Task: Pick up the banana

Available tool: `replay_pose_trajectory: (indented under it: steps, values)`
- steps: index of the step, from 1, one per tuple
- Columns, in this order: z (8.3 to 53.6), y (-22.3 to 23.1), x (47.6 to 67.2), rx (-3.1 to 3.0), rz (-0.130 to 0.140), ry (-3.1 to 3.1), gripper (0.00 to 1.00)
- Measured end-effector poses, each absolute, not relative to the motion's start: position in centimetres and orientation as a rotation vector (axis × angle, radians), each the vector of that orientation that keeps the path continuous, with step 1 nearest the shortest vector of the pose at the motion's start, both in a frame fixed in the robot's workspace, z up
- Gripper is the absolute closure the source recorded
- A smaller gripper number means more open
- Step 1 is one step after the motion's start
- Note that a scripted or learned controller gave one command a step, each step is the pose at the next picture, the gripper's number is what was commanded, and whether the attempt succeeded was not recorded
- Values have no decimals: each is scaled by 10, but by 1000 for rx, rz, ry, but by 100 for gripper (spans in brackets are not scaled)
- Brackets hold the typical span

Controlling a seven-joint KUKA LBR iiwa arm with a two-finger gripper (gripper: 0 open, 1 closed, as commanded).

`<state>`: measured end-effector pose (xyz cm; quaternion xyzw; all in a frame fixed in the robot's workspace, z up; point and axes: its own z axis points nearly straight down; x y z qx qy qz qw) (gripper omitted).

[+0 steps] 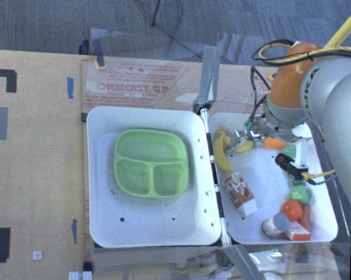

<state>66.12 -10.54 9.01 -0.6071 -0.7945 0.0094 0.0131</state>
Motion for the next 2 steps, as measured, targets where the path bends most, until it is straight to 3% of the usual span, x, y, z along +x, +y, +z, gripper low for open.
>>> replay_pose_trajectory:
  steps: [1, 2]
  values:
    - [100, -105, 662, -1889, 33, -2481, 100]
    - [186, -60, 668, -2179, -3, -2268, 100]
